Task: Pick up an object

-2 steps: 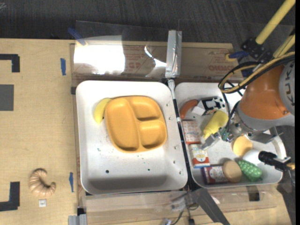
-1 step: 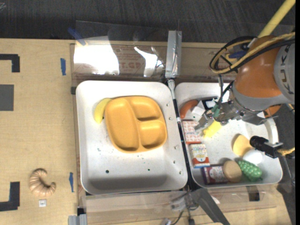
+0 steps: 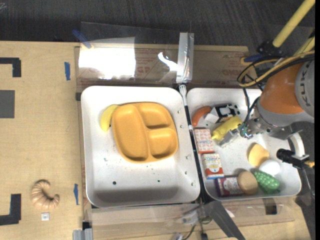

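hand (image 3: 239, 132) in right bin (image 3: 290, 191), at 9 o'clock from the orange wrist, touching yellow toy (image 3: 226, 126); grip state cannot be told. orange tray (image 3: 145, 131) in left bin (image 3: 92, 134).

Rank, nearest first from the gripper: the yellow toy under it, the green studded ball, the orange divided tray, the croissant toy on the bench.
From the gripper:
1. Yellow toy, right bin, beside it.
2. Green studded ball, right bin's near corner.
3. Orange divided tray, left bin.
4. Croissant toy, bench, far left.
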`<state>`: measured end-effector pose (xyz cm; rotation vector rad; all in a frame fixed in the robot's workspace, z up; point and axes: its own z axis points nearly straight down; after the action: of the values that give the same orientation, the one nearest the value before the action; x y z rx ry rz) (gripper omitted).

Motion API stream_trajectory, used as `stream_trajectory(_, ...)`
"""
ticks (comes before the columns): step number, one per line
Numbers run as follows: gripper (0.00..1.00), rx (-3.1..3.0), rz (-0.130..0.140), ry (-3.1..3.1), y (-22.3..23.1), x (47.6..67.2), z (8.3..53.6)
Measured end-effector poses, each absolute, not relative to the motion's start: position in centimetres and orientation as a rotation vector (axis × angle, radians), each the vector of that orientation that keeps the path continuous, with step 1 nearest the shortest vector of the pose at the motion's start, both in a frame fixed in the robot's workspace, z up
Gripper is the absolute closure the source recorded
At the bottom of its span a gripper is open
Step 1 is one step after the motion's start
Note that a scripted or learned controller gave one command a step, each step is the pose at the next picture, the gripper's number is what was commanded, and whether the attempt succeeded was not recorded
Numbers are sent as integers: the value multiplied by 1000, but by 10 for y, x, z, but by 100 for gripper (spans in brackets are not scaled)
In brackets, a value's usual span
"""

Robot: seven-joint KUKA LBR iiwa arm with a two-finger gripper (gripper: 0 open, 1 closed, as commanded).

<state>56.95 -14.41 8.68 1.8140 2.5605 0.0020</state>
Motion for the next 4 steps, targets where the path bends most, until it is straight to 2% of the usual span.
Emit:
stream_trajectory(1,0,2134,-73,2387,-134,616,82)
stream_trajectory(2,100,2139,-86,2388,-136,614,88)
stream_trajectory(3,100,2250,5,2187,-60,619,299)
stream_trajectory(4,100,2078,-4,2355,-101,610,330)
